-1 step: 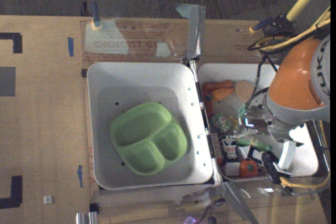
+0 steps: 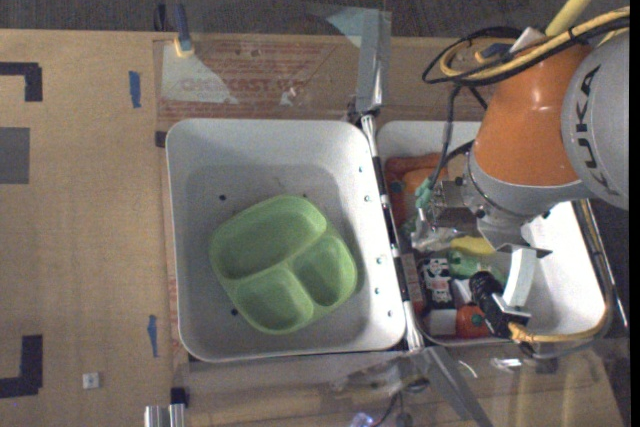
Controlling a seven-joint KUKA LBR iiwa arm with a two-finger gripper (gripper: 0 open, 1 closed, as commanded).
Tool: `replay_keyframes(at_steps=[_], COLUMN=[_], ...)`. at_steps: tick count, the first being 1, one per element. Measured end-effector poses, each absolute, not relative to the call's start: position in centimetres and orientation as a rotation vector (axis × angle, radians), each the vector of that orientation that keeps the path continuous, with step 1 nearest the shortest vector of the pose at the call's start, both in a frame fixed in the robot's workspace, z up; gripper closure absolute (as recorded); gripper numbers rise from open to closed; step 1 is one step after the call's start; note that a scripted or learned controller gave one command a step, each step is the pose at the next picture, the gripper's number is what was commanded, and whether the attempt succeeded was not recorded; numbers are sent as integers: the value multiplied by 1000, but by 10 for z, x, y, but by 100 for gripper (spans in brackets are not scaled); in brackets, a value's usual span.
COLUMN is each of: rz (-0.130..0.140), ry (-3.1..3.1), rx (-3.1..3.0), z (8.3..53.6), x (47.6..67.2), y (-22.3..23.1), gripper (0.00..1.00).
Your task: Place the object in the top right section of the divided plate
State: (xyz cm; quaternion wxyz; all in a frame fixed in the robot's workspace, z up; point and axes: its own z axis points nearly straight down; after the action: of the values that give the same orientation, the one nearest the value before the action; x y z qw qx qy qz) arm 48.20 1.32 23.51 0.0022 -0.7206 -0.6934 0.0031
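The pale wooden worktop (image 2: 80, 245) carries on its left a shallow white plastic bin (image 2: 200, 155). In it a lime-green three-part divided plate (image 2: 283, 263) lies flat and slewed round, with nothing in any section. Its large section faces far and left. Of the two small ones, the right-hand small section (image 2: 325, 267) looks the likeliest "top right" target, though with the plate slewed that is a judgement.

Just beside this bin to the right, the second shallow white bin (image 2: 575, 310) holds a huddle of small things along its left wall:
- a flat orange piece (image 2: 410, 170) in the far corner
- a yellow piece (image 2: 470, 246) touching a green piece (image 2: 462, 265)
- a small white-and-black box (image 2: 435, 277)
- a red-orange round thing (image 2: 468, 320) by the near wall

The object to be moved is somewhere in this huddle, but I cannot tell which it is. All look like light, stiff plastic toys with smooth skins, so probably slippery and not fragile. A hold across the narrowest part, near the middle, should suit the flat and blocky ones, while the round one may squirt out of a grip.

The pincer (image 2: 437, 220) hangs low over the far half of the huddle, near the yellow piece and under the grey-and-orange arm (image 2: 530, 135). The wrist hides it, so I cannot tell whether it is open or closed, nor whether it touches anything, and nothing can be seen held in it
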Motion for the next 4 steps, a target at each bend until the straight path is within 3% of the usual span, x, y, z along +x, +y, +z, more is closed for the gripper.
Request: replay_keyframes(at_steps=[1, 2, 3, 4], rz=[10, 20, 14, 12], ry=[-2175, -2173, -2101, -2065], rx=[-2261, -2258, -2327, -2364], z=[235, 241, 213, 291], x=[482, 482, 478, 486], y=[13, 13, 62, 54], gripper=[0, 100, 100, 100])
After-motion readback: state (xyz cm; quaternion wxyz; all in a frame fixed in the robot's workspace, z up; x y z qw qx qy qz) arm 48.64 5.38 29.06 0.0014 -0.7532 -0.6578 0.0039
